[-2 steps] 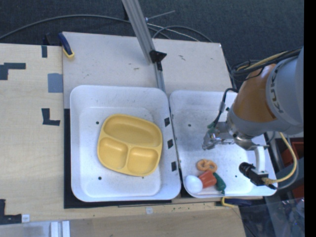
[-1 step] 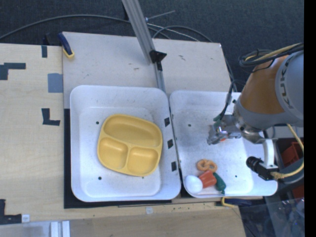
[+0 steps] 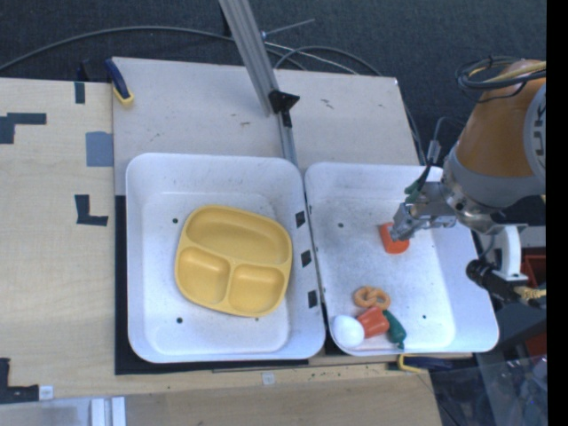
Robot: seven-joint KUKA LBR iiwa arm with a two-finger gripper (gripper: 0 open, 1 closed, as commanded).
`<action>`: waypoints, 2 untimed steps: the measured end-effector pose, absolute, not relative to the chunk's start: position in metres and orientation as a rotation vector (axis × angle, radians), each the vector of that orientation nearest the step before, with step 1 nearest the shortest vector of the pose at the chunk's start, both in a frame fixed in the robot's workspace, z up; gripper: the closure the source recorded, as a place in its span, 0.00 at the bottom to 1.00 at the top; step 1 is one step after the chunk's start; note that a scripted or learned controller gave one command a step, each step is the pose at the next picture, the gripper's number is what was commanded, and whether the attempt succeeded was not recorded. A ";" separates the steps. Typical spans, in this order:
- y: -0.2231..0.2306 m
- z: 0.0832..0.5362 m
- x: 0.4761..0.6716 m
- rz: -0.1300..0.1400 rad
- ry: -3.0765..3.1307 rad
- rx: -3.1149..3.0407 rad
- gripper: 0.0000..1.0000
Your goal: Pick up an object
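A small orange object (image 3: 395,240) lies on the floor of the right-hand white bin (image 3: 355,193), toward its right side. The pincer (image 3: 405,223) sits directly over the object's upper edge, touching or nearly touching it; whether it is released or clenched cannot be told from this slanted overhead view. The grey arm (image 3: 497,149), with its orange band, reaches in from the right above the bin's right rim.

At the near edge of the same bin, well apart from the orange object, a cluster rests together: a small brown pretzel-shaped piece (image 3: 371,297), a red and green toy vegetable (image 3: 382,324), and a white egg-shaped item (image 3: 348,331) in the corner.

The left white bin (image 3: 151,238) holds a yellow divided plate (image 3: 233,260) with three compartments. Both bins rest side by side on a pale surface (image 3: 195,105).
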State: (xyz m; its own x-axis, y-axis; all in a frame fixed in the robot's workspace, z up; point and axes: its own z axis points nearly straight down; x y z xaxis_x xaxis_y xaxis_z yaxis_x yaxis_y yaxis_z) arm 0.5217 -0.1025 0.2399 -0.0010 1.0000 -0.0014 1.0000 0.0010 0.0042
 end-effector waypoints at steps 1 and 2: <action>-0.053 0.227 0.536 -0.001 2.230 2.216 1.00; -0.004 0.216 0.552 -0.002 2.230 2.215 1.00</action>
State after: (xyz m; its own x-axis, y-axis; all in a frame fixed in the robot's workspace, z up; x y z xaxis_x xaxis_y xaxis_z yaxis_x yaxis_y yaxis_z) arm 0.5523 -0.0039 0.2160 -0.0066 1.0000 0.0007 1.0000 0.0066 -0.0021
